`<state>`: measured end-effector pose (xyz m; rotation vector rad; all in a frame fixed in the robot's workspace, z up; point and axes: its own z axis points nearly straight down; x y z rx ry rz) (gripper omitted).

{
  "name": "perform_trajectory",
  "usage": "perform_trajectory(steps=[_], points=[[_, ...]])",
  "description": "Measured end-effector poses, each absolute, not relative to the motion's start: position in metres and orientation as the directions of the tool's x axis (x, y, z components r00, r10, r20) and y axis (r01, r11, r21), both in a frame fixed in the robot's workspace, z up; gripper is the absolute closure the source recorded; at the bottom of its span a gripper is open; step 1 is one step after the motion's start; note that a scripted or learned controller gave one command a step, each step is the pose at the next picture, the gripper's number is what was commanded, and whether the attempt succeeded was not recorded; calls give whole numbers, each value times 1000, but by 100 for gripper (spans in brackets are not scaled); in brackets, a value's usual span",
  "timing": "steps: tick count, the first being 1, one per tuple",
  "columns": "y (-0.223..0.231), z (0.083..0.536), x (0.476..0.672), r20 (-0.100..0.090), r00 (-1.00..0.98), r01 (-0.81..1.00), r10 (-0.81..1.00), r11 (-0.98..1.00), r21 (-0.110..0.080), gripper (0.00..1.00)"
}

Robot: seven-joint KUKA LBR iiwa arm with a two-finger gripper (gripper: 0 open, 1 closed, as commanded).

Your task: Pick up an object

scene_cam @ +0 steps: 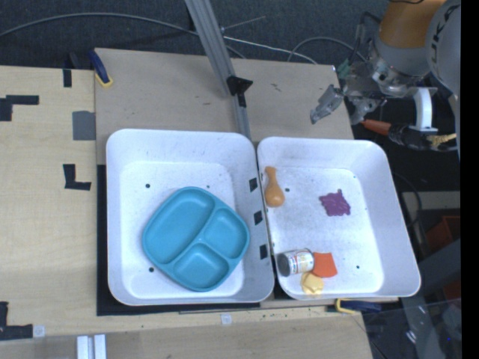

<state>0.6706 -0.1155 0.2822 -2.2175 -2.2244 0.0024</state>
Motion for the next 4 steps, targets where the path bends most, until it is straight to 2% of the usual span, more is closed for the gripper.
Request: perform_trajectory(steps=[1, 4], points=[[-116, 282, 671, -1, -3, 1000, 1000, 3, -2, 0], [-95, 105, 668, -1, -2, 1000, 1000, 2, -8, 0]])
